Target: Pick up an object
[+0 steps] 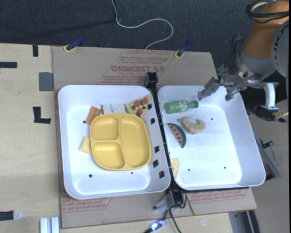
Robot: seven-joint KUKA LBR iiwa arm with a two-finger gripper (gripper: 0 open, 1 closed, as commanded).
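Note:
My gripper (217, 91) hangs open over the far edge of the right bin (233, 149), its two fingers spread wide with nothing between them. Just left of it a green bottle (180, 106) lies on its side near the bin's far left corner. Below the bottle rest a tan croissant-like piece (193, 125) and a watermelon slice (177, 134). A small yellow item (174, 167) sits at the bin's left wall.
The left bin (72, 144) holds a yellow divided plate (120, 141), with a pizza slice (140, 104), an orange piece (92, 114) and a pale yellow wedge (84, 144) around it. A black clip divider (157, 130) joins the bins. A white cable (145, 23) runs behind.

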